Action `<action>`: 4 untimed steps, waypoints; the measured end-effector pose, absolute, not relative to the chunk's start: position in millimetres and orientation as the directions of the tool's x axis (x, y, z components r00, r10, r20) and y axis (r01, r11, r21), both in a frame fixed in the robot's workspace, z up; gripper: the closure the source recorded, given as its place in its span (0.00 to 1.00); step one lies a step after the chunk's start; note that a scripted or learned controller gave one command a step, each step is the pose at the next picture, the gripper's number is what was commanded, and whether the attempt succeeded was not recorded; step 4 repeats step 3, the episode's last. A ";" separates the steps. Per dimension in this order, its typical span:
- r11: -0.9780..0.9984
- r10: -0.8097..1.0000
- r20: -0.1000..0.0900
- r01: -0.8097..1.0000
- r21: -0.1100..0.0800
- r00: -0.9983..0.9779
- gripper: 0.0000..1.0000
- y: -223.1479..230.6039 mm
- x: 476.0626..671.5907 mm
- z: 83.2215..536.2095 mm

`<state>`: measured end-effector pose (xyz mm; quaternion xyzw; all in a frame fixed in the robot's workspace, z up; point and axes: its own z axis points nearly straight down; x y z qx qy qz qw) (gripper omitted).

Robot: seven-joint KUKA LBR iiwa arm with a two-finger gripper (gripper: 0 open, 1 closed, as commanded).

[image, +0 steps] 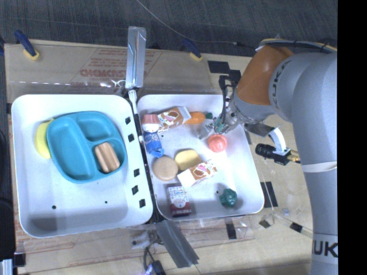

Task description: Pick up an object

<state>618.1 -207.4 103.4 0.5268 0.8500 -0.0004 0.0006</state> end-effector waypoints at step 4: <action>0.229 0.973 0.000 0.973 0.000 -0.229 0.00 -196.0 584.9 92.5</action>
